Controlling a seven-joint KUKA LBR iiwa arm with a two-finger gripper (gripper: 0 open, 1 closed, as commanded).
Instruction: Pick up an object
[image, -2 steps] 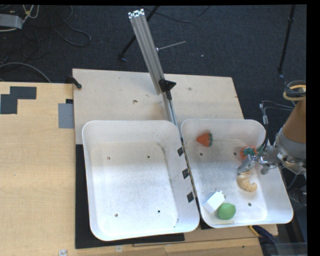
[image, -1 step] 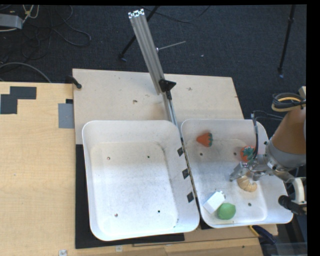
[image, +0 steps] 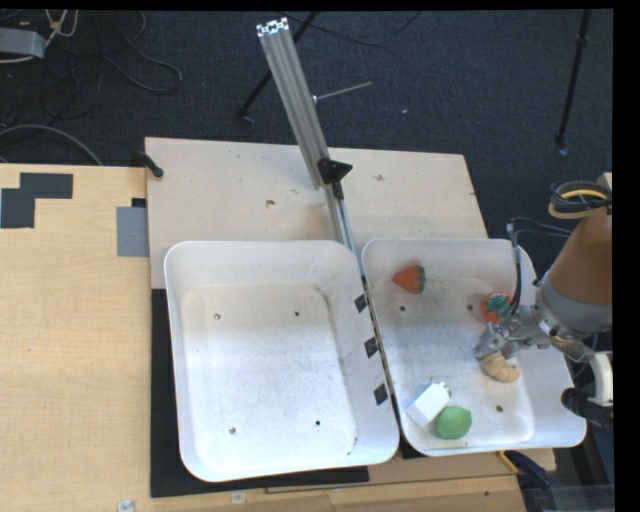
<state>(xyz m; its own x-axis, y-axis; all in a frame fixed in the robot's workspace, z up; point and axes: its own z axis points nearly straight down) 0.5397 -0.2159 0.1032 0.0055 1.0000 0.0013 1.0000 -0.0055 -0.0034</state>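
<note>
Gripper (image: 492, 348) sits low in the right bin (image: 540, 425), just above a tan lump (image: 502, 370) at 3 o'clock, likely its target; whether the jaws are parted, I cannot tell.

Even overhead light, soft shadows, slightly grainy, low-resolution.

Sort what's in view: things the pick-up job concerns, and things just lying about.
Job: gripper; tan lump beside it; orange-green toy; strawberry; white block; green ball; right bin.

Lying about: left bin; metal rail; floor cables.
</note>
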